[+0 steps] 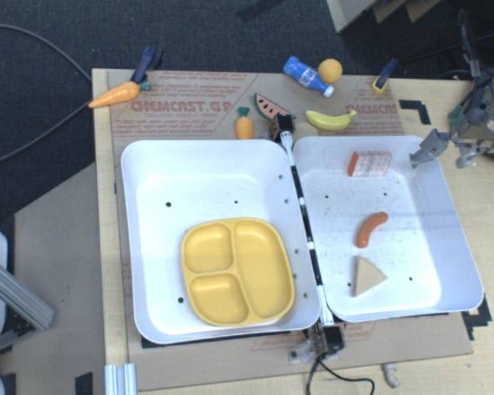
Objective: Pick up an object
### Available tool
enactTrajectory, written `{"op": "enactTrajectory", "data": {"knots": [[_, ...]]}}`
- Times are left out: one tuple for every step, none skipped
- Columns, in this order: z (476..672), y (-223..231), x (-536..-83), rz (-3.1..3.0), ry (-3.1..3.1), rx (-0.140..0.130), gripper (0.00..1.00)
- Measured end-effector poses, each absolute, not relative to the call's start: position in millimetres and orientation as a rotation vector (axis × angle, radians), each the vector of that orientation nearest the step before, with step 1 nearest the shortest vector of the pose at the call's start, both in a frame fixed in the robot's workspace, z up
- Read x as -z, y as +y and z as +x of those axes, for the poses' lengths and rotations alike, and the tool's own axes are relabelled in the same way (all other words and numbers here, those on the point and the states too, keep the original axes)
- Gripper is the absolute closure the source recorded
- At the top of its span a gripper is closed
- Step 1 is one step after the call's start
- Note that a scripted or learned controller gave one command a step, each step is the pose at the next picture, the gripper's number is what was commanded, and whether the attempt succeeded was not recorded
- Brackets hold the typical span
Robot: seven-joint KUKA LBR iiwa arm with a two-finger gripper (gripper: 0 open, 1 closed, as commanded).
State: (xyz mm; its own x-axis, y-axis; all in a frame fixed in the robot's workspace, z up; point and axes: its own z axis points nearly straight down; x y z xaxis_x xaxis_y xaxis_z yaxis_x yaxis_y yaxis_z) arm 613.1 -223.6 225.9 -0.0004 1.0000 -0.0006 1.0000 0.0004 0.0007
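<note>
From my remote station I see the pincer at the far right, hovering over the upper right corner of the right bin. Its two grey fingers stand spread apart, released, with nothing between them.

Right bin, nearest items first: a red-and-white striped block lies near the top wall, to the left of the pincer and well apart from it. Below it, at mid-bin, a small orange-red sausage lies on a slant. Lower still, a tan wedge rests just beneath the sausage, not touching it. Any of these three could serve as the object to be picked; all rest on the bin floor.

Left bin: a yellow three-compartment tray sits in the lower middle.

Bench behind the bins: a yellow banana, a blue bottle beside an orange ball, a watermelon slice, a small orange item whose kind I cannot tell, and, at the far left corner, a carrot partly overhanging the bench edge.
</note>
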Motion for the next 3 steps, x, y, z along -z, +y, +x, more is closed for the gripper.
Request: {"op": "enactTrajectory", "data": {"knots": [[588.3,-161.3,-143.9,2.222,2.224,0.001,0.0],[563.7,-114.9,-84.7,2.22,2.221,-0.001,0.0],[564.0,-114.9,-94.5,2.22,2.219,-0.002,1.0]]}}
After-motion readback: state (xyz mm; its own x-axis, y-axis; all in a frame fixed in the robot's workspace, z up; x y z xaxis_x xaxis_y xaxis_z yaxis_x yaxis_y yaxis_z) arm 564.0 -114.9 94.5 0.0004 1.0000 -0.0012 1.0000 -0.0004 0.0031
